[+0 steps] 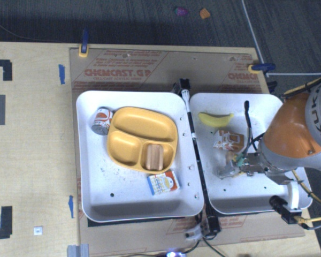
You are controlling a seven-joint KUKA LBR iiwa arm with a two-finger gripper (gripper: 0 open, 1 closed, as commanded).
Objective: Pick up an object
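The tool hangs low in the right bin beside a clear packet; its state I cannot tell.

two bins, one tray, one banana

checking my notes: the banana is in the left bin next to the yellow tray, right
Not quite. The camera view shows the banana in the right bin, near its far edge. The yellow tray sits in the left bin, so the two are in separate bins.
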